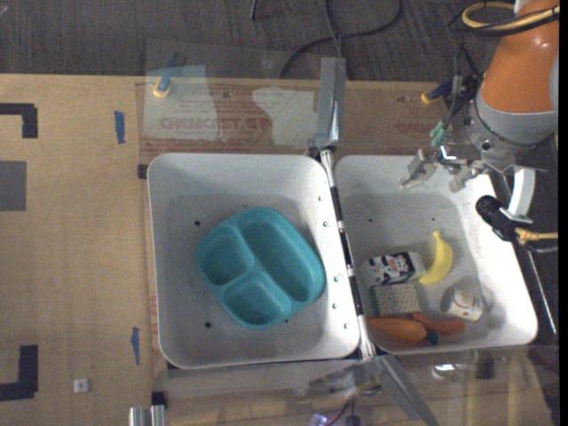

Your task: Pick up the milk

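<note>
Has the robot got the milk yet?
Not yet. The milk lies in the right bin, next to the banana. The pincer hangs open over the bin's far edge, holding nothing. Nothing looks done so far. Still to do: reach down to the milk, grab it and lift it.

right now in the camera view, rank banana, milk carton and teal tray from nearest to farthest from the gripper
1. Banana, right bin, just below the gripper.
2. Milk carton, right bin, left of the banana, slightly farther.
3. Teal tray, left bin, clearly farthest.
</note>
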